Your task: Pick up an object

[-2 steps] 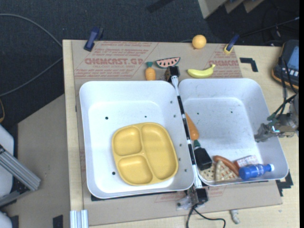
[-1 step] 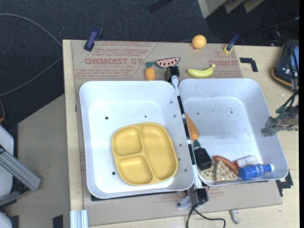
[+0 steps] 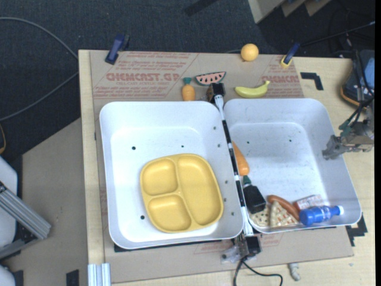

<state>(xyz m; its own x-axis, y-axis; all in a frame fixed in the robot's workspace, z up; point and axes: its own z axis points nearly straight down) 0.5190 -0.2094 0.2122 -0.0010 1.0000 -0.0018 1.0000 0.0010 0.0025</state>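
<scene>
Clutter for picking sits bunched in the near corner of the right bin (image 3: 309, 109): a blue bottle (image 3: 318, 214) lying on its side, a toy pizza slice (image 3: 275, 215), a black block (image 3: 253, 198) and a carrot (image 3: 240, 158) against the dividing wall. Probably they slid there, low and crowded, awkward to reach. A yellow divided plate (image 3: 180, 192) lies flat in the left bin (image 3: 119, 124). Toy fruit, among it a banana (image 3: 252, 90), rests on the worktop (image 3: 143, 76) behind. The gripper (image 3: 344, 143) hovers at the right bin's far rim, touching nothing; whether it is spread or closed I cannot tell.
</scene>
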